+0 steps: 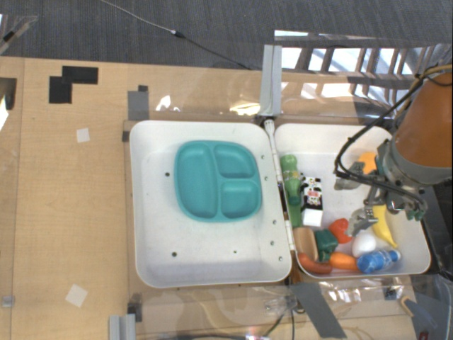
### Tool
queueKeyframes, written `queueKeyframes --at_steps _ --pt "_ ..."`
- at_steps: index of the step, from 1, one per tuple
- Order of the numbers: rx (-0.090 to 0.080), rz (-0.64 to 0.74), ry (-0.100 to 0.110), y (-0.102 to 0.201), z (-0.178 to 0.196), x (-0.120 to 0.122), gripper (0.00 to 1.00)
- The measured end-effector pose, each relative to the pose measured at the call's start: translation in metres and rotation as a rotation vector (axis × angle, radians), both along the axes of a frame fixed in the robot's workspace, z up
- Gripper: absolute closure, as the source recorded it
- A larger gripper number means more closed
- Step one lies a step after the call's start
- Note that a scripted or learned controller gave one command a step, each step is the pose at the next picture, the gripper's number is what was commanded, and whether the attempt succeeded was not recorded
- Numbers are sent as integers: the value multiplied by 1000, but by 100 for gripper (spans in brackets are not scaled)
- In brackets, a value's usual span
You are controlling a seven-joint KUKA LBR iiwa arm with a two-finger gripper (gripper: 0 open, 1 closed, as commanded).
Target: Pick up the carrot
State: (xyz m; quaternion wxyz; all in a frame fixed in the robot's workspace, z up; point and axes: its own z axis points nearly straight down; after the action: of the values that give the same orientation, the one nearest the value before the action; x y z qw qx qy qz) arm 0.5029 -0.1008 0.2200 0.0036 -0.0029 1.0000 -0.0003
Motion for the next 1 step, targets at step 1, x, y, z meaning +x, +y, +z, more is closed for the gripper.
queueKeyframes --at_steps 1 --pt "-4 -102 -10 -70 90 27 0"
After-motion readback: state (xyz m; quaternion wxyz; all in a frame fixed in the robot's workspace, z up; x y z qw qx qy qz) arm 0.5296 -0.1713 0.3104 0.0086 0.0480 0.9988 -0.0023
